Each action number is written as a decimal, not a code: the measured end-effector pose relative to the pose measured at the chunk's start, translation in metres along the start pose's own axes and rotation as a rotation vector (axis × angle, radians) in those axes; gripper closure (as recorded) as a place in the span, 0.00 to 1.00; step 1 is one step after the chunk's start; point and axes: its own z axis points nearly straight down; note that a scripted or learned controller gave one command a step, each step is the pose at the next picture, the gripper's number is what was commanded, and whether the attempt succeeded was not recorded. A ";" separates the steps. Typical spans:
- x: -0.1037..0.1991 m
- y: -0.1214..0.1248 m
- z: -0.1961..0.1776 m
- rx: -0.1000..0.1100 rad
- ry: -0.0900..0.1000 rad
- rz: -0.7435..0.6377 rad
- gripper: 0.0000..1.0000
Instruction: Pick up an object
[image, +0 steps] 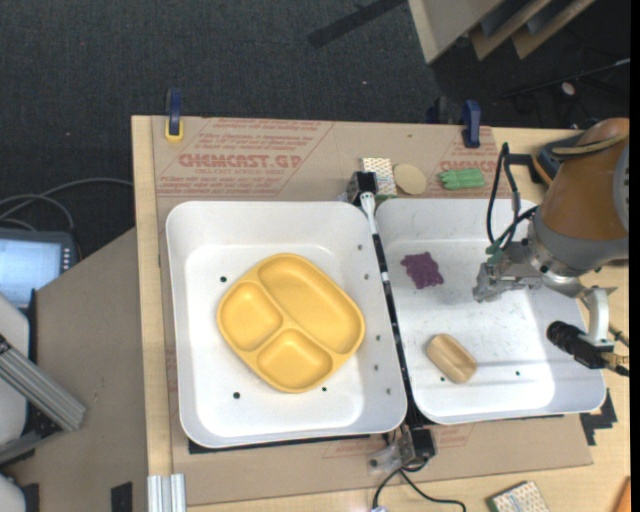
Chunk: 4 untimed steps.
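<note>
Over right bin (520, 395), end effector (487, 285) near purple object (422, 269); finger state unclear; tan block (451, 357) apart.

The bench (250, 160) is topped with a brown board printed in red lettering, held by blue clamps (174, 104) at its far edge. Two shallow white bins lie on it side by side (touching along their inner rims): the left bin (190, 300) and the right bin (500, 395). Beyond them rest a tan disc (409, 178) and a green block (461, 180).
</note>
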 end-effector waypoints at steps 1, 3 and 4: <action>0.002 0.002 0.001 -0.003 -0.001 -0.003 0.00; 0.050 0.015 0.036 -0.005 -0.002 -0.003 1.00; 0.050 0.015 0.037 -0.005 -0.001 -0.003 0.00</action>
